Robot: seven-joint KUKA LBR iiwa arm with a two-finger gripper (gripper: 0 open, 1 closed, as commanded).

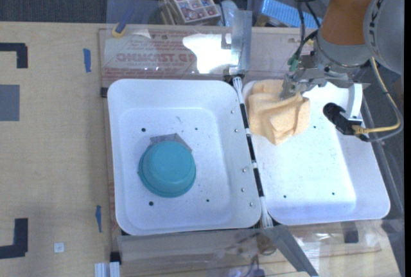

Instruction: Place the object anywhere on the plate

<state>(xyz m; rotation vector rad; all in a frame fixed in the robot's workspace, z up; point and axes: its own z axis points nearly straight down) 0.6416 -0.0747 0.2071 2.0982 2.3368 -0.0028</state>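
Lying nearest me in the left bin, the plate [167,168] is waiting well left of the cloth [278,116], which I'm seeing bunched up and hanging from the gripper [293,88], its fingers clamping the top fold.

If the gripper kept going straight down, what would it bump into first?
Probably the yellow cloth: the gripper points down right at its top edge in the right bin. Depth is hard to judge.
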